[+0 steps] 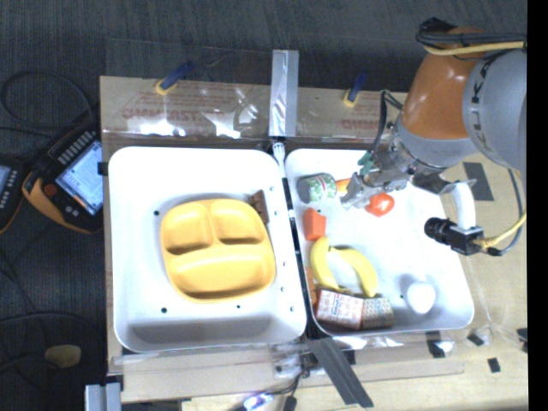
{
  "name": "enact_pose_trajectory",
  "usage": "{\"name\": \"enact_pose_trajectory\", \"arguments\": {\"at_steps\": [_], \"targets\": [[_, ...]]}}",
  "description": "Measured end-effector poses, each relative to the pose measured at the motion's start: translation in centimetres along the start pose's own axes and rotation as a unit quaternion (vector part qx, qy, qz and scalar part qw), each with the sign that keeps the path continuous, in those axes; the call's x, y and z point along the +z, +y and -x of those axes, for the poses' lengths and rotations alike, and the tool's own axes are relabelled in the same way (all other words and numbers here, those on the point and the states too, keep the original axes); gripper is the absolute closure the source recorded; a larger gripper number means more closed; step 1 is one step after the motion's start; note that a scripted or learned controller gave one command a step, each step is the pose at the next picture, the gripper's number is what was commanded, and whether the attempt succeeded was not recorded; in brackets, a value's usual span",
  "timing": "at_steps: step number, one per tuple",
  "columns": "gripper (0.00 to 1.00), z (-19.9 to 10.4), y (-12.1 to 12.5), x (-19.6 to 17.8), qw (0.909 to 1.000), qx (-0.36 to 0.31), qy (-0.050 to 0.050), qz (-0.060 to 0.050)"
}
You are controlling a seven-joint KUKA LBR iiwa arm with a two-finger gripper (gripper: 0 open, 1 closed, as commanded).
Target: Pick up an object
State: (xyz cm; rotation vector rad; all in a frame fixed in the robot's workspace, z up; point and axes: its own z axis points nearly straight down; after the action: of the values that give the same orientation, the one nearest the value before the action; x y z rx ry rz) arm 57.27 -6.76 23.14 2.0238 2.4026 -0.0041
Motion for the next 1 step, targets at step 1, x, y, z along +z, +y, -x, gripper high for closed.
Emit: {"name": "enact_pose_trajectory", "arguments": {"at_steps": [1], "targets": [[0.00, 0.05, -0.02, 0.00, 1.0000, 0.000, -0.001, 0.000]]}}
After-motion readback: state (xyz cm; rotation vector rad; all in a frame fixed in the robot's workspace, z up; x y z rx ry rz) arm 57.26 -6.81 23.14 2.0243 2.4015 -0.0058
